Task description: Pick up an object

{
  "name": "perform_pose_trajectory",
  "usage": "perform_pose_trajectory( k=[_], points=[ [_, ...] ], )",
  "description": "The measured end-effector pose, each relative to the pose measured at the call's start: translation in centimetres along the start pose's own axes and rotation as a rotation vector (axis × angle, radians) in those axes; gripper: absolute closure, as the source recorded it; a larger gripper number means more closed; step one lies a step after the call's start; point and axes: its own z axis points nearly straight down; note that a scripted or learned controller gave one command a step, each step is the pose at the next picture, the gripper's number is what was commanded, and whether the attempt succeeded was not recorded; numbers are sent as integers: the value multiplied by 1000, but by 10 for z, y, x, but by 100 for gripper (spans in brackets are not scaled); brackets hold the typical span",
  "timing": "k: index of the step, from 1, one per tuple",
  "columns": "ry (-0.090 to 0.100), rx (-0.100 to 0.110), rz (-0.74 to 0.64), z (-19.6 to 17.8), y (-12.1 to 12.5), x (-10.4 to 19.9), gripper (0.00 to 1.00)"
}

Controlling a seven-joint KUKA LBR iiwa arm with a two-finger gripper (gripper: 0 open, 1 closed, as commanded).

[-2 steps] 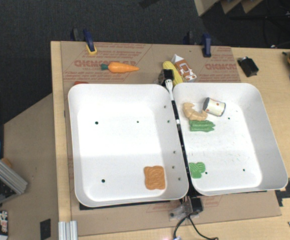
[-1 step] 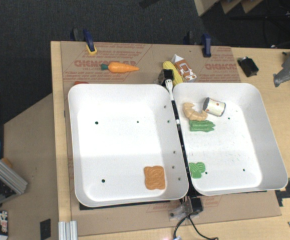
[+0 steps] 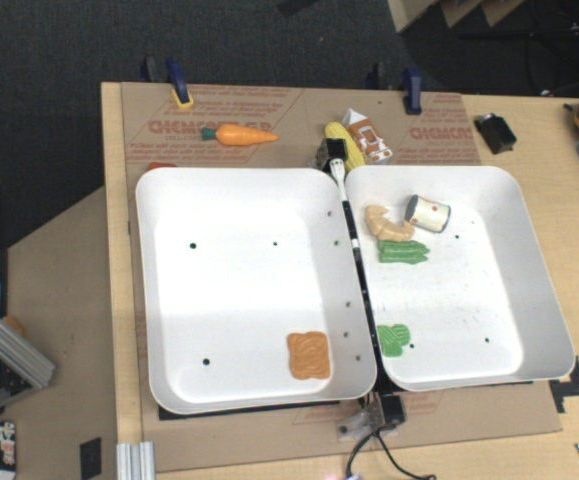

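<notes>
Two white bins sit side by side on the bench. The left bin (image 3: 219, 208) holds an orange waffle-like piece (image 3: 309, 355) near its front right corner. In the right bin (image 3: 489, 268) lie a tan croissant-like piece (image 3: 386, 224), a small white can (image 3: 428, 213) on its side, a green pea pod (image 3: 403, 253) and a green leafy piece (image 3: 394, 339) near the front left.
Behind the bins, on the cardboard, lie an orange carrot (image 3: 240, 136), a yellow banana-like piece (image 3: 341, 140) and a small orange-and-white box (image 3: 368, 140). Blue clamps (image 3: 179, 83) (image 3: 411, 88) hold the board's far edge. A black block (image 3: 495, 132) sits at back right.
</notes>
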Motion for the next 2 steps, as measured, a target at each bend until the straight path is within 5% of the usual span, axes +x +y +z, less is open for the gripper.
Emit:
perform_pose_trajectory(
  k=[1,2],
  points=[
    [0,2,0,1,0,0,0],
    [5,20,-7,97,12,71,0]
  ],
)
